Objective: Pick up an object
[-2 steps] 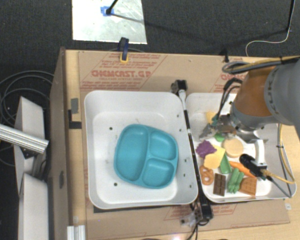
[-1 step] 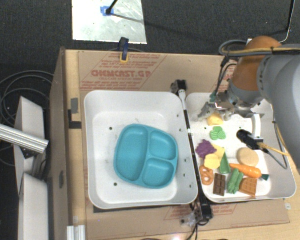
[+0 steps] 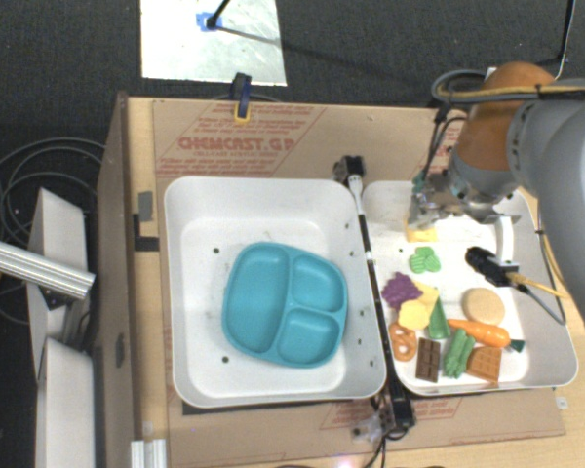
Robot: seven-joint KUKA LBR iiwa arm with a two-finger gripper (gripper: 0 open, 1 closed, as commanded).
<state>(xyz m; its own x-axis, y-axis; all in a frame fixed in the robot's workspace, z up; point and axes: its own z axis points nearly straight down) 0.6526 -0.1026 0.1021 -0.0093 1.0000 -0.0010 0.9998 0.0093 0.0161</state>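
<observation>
I see the gripper (image 3: 426, 210) low at the right bin's (image 3: 556, 364) back-left corner, over a yellow block (image 3: 421, 232); can't tell finger state. Risk: wall clips fingers, block slips.

The arm (image 3: 556, 135) is cut off by the right edge. It hides the right bin's (image 3: 551, 364) far corner, and the gripper (image 3: 424, 208) covers part of a yellow piece (image 3: 421, 232). The toys (image 3: 448, 330) overlap, with the small ones too blurred to identify.
</observation>
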